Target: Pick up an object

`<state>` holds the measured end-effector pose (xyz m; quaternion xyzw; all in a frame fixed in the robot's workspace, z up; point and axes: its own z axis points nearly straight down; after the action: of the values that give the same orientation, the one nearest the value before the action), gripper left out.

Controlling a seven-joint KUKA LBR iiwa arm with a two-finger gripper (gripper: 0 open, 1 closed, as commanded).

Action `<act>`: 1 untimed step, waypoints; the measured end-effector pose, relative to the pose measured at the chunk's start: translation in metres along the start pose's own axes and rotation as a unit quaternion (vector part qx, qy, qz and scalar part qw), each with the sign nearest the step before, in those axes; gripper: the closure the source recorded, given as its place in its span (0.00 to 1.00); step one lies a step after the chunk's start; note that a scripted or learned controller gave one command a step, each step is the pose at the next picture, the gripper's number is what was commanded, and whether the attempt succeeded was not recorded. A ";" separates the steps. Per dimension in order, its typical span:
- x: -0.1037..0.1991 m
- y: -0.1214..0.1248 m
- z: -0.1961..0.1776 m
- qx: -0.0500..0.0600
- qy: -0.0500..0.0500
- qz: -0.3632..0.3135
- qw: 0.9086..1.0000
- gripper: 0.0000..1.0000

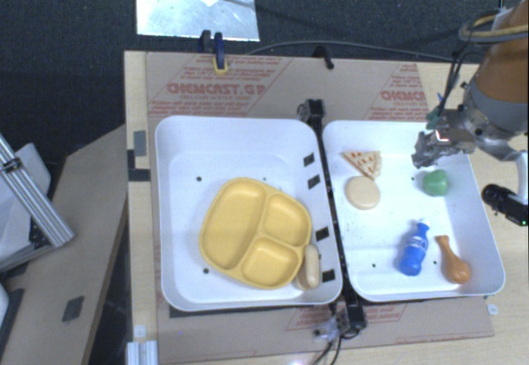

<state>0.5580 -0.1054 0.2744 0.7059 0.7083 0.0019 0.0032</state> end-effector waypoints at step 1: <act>0.049 -0.014 0.005 0.003 0.002 -0.003 1.000 1.00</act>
<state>0.5438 -0.0564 0.2692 0.7041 0.7101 0.0011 0.0002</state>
